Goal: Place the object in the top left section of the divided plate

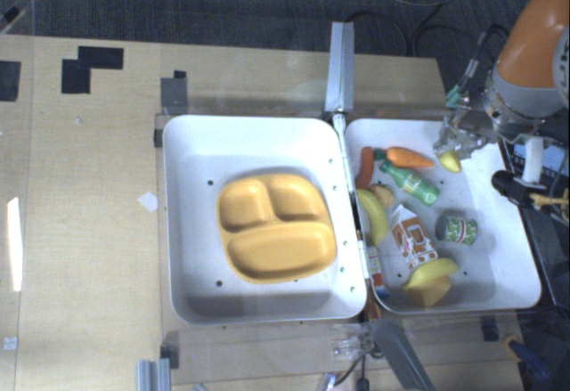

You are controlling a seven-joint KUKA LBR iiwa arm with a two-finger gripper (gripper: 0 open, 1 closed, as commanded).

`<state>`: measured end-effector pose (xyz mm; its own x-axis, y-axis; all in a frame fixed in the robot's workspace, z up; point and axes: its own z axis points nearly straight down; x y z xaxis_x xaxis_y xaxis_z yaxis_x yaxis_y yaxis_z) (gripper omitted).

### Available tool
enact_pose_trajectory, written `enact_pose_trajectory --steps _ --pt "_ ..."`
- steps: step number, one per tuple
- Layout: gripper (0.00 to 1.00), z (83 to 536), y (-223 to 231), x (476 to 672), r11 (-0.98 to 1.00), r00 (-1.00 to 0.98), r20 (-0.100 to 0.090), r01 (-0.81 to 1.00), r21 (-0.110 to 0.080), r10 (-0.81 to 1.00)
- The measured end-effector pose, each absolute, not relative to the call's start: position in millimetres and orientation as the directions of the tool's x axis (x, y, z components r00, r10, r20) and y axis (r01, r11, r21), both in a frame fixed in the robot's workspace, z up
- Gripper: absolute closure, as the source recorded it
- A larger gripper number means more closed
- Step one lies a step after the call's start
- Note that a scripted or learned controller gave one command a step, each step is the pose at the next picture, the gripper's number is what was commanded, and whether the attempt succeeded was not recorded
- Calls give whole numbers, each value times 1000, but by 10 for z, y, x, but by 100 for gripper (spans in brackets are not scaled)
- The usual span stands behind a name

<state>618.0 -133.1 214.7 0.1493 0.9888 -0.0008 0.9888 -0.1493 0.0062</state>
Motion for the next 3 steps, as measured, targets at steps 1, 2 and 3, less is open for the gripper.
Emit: enact_pose_trajectory --steps 1,2,3 --pt "100 4135 -922 5897 -261 261 1 965 6 965" --pt "100 1987 -785 5499 -309 309 1 951 2 951" --pt "100 2228 15 5980 -197 197 2 980 4 980"
